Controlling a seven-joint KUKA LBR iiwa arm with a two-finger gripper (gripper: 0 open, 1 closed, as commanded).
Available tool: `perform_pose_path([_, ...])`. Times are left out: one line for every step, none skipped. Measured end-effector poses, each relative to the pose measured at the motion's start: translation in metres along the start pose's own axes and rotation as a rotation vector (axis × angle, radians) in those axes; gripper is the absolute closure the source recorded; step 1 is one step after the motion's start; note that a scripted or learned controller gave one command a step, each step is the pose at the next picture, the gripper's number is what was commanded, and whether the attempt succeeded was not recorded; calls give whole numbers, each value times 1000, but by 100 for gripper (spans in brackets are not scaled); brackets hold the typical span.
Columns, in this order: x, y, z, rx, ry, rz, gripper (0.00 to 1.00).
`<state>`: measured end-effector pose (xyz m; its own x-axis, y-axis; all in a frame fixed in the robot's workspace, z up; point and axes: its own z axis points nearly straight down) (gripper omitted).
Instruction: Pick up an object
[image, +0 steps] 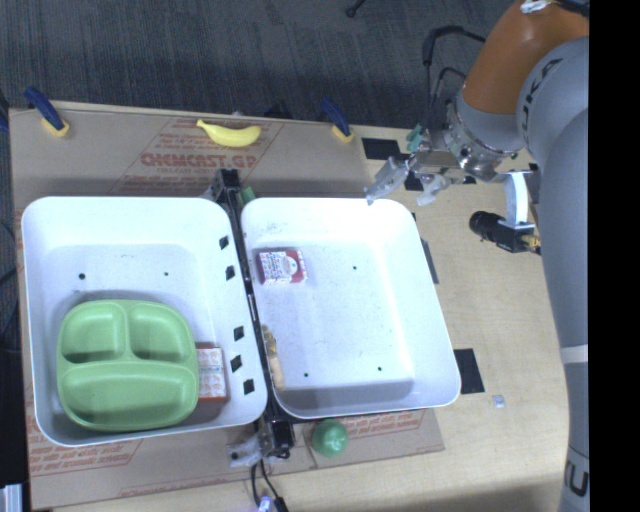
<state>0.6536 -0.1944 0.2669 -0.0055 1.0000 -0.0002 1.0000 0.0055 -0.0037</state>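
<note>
A small red and white packet (281, 266) lies flat in the right bin (430, 330), near its back left. Against that bin's left wall, toward the front, rests a small tan item (273, 370). In the left bin (40, 240) a green divided tray (127, 362) fills the front, with a small orange box (209, 370) tucked at its right side. My gripper (405, 183) hovers over the right bin's back right corner, above the rim. It is open and nothing sits between its fingers.
A yellow banana (229, 131) lies on the cardboard behind the bins. A green ball (329, 437) sits on the cardboard in front of the right bin. Blue clamps (47, 110) hold the cardboard's back edge.
</note>
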Motion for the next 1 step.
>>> perform_pose_path([-14, 3, 176, 1, 1, 0, 0])
